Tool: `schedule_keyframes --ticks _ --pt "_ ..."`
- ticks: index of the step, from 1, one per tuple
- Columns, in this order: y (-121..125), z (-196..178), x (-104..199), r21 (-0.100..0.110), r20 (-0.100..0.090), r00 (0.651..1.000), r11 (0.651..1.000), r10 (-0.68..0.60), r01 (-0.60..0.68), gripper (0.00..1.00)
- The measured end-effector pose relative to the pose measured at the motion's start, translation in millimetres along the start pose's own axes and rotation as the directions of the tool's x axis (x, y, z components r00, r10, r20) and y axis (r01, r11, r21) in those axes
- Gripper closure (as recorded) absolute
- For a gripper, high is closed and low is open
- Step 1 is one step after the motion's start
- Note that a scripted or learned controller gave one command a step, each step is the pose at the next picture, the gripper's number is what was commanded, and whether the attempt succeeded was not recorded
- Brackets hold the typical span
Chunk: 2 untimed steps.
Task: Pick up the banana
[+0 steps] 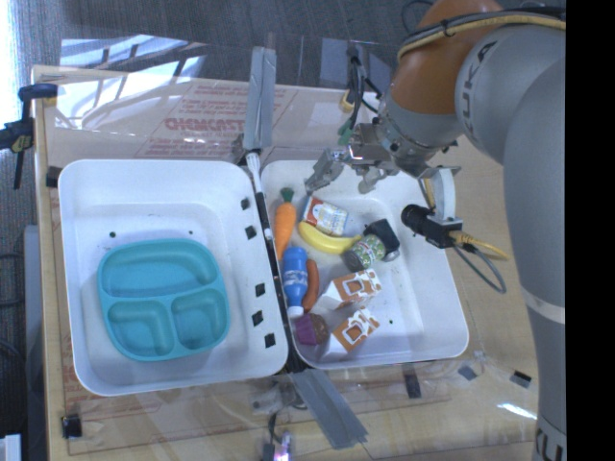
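The yellow banana (324, 240) lies in the right bin (437, 301), curved, just below a small white and red carton (330, 217) and left of a green can (368, 251). My gripper (345, 173) hangs over the back part of that bin, above and a little behind the banana and apart from it. It is open, with nothing between its fingers (321, 171).
An orange carrot (285, 221), a blue bottle (294, 277), two small juice cartons (356, 287) and a purple item (309, 330) crowd the right bin's left and front. A teal divided tray (163, 296) sits in the left bin (82, 200). The arm's cable (476, 248) loops over the right rim.
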<state>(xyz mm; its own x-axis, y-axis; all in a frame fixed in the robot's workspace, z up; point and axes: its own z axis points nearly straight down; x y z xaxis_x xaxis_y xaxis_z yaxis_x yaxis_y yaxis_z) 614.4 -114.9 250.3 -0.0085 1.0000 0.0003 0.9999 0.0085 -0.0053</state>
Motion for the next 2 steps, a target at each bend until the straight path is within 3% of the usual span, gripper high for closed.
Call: schedule_keyframes --ticks 1,2 --pt "-28.3 108.0 -10.5 0.001 0.001 0.997 0.997 0.072 -0.072 0.0" --pt "-19.9 151.0 -24.8 -0.012 0.002 0.994 0.994 0.106 -0.106 0.0"
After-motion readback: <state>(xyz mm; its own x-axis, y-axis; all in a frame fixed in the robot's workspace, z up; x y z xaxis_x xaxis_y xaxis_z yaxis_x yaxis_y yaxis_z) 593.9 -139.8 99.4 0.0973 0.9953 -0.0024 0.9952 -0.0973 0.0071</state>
